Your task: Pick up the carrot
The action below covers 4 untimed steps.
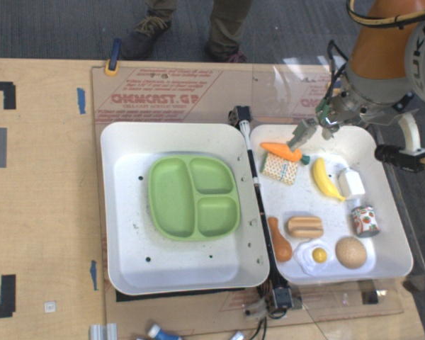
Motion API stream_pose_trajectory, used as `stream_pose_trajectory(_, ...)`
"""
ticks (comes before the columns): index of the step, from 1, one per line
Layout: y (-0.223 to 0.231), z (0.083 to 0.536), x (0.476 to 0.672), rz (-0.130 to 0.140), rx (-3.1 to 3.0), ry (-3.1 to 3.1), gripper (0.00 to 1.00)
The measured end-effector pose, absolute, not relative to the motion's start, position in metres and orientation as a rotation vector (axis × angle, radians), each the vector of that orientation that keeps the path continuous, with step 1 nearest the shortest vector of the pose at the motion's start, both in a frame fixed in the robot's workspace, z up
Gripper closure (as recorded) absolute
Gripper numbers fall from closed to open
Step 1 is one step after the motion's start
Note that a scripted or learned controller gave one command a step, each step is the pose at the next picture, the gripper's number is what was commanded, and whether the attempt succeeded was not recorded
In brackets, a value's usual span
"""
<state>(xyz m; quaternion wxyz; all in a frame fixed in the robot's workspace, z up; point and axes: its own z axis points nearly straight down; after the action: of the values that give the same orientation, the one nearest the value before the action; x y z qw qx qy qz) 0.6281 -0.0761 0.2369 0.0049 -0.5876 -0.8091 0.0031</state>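
A wooden bench [42,211] filled most of the frame, w/ two shallow white bins side by side at centre. The left bin [120,190] held a green divided plate [195,197] w/ three sections, lying flat at its middle.

The right bin [393,218] held the food items. The carrot [280,150], orange w/ a green tip at its right end, lay in that bin's upper left, its length running left-right, resting across the top edge of a pale cracker-like square [280,169]. Right of these lay a yellow banana [325,180], then a small white carton [352,183] just beside it. Below the carton stood a small can w/ a red label [365,220]. Lower centre of the bin: a hot dog in a bun [304,226], a brown drumstick [278,239] to its left, a fried egg [316,255] below, and a round tan roll [350,252] at lower right.

The grey arm w/ an orange band [393,27] came in from the upper right corner. Its gripper [302,134] hung at the bin's top centre, just up and right of the carrot, close to the green tip. Fingers looked slightly parted w/ nothing seen between them; contact w/ the carrot could not be judged.

Top of frame: a person's legs and shoes [152,27] on dark floor.
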Motion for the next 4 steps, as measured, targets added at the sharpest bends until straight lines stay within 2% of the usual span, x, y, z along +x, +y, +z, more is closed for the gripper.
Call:
stream_pose_trajectory(1,-0.087,0.182,0.63,0.006,-1.686,-2.644,0.0)
stream_pose_trajectory(2,-0.109,0.103,0.664,-0.006,-1.897,-2.516,0.0)
stream_pose_trajectory(3,-0.113,0.099,0.67,0.01,-2.317,-2.087,0.0)
stream_pose_trajectory(4,-0.111,0.11,0.67,0.018,-2.307,-2.094,1.0)
